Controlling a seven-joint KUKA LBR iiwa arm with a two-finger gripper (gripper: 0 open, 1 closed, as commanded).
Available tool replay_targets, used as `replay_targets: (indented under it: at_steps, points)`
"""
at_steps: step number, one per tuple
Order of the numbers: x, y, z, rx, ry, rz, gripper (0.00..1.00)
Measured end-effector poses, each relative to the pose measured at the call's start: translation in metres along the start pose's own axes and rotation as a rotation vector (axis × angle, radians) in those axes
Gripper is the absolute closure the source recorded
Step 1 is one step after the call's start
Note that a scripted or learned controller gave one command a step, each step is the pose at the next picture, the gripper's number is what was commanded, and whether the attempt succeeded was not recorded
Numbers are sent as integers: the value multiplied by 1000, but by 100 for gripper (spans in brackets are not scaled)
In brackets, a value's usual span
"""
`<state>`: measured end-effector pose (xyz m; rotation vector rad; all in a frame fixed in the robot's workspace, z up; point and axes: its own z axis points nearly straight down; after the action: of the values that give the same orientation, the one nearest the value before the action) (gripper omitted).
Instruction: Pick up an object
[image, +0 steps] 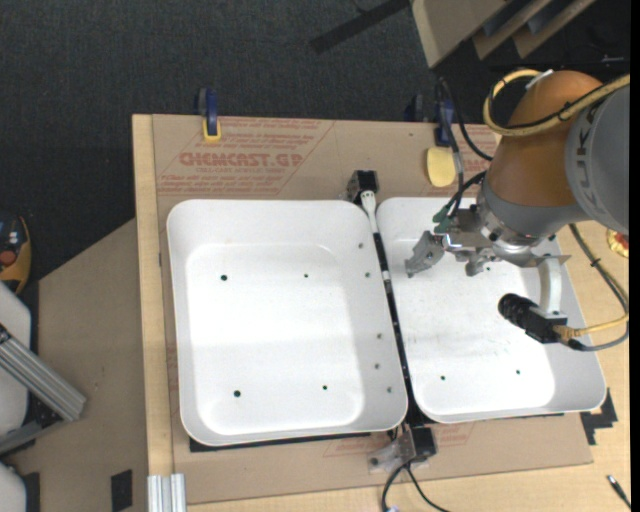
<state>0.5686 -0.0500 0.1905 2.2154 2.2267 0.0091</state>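
Reaching is our step, the hand low over the right bin, its state beyond our telling; next we need an object to grasp.

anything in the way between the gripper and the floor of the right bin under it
Nothing visible does. The gripper hangs over the upper left part of the right bin, close to the rim it shares with the left bin, with white floor showing beside it. The arm hides some of the bin's upper right.
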Motion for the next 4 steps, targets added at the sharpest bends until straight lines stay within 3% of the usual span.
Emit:
replay_targets:
  at_steps: [1, 2, 3, 4]
  points:
    - [-50, 23, -217, -18, -9, 6, 0]
    - [-48, 22, -217, -2, -7, 3, 100]
    - [-17, 43, -133, 14, -1, 2, 100]
    - [-27, 20, -144, 7, -3, 6, 100]
